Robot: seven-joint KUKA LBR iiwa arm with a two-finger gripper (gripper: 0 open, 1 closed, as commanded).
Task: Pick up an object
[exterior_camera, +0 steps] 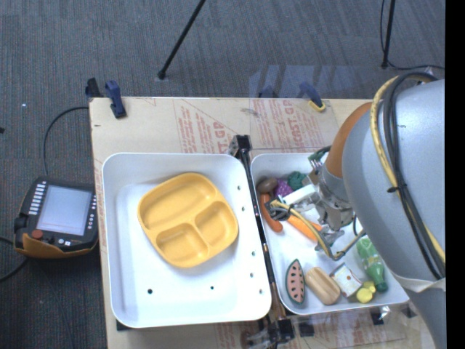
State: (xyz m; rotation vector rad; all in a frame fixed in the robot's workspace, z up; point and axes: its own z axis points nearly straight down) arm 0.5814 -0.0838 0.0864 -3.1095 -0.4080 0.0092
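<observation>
Pincer (330,238) is down inside the right bin (328,307), hanging off the big grey arm (403,187) that comes in from the right, and honestly I can't tell how it's set or whether it's got anything, the wrist and cables hide the tips. It sits right over the pile of toy food: an orange carrot (304,226) lies slanted just beside it on the left, with a second reddish-orange piece (269,215) next to the bin's left wall. Up top near the carrot there's a brown lump (266,185), something purple (282,190) and a dark green piece (296,179), all bunched close together. Toward the near edge of the bin you've got a watermelon slice (294,281), a tan bread-roll thing (322,285) touching it on the right, a small white block (346,280), a green bottle-ish item (370,264) and a little yellow bit (365,293). Left bin (120,282) carries a yellow divided plate (187,219), lying flat and a bit turned. Both bins sit side by side on the cardboard-topped worktop (189,122), with blue clamps (115,98) at its far edge. Off to the left on the carpet floor (58,64) is the teach pendant (57,217) with its cable.
</observation>
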